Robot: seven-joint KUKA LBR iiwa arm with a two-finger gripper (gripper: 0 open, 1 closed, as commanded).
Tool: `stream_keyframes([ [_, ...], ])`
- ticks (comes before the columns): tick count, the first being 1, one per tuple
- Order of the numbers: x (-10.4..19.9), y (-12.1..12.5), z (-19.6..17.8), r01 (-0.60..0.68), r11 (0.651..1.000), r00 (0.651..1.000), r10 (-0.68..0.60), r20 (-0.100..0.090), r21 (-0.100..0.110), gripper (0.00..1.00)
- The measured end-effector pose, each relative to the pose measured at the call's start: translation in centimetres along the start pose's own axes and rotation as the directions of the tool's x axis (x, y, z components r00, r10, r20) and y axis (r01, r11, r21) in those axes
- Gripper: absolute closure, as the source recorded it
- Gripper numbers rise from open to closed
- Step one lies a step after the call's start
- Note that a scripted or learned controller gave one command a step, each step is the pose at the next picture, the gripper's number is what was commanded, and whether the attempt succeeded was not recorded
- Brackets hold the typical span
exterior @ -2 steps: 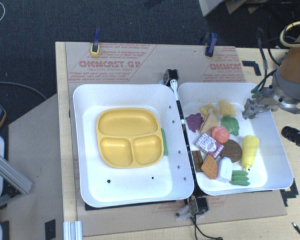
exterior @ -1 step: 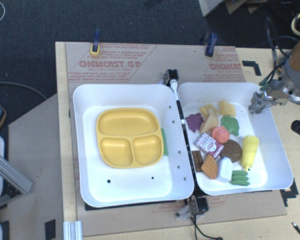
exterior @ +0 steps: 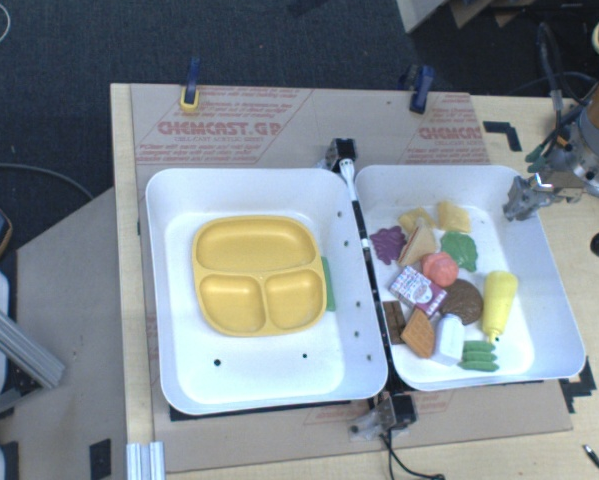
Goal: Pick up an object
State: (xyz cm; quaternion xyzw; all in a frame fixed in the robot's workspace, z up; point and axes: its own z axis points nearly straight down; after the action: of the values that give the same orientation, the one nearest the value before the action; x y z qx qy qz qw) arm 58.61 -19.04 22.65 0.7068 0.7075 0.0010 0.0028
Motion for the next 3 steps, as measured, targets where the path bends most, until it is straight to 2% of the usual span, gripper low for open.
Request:
stream_keyframes([
  [1,5.5,-0.1,0.3,0.004,1.000,1.000,-0.004,-0.005,0.007,1.00],
  [2,9.9,-1.3,-0.6,0.003,1.000,1.000,-0.002,-0.005,0.008,1.00],
  [3,15.8,-3.0,-1.1,0.005,1.000,1.000,-0.005,-0.005,0.008,1.00],
])
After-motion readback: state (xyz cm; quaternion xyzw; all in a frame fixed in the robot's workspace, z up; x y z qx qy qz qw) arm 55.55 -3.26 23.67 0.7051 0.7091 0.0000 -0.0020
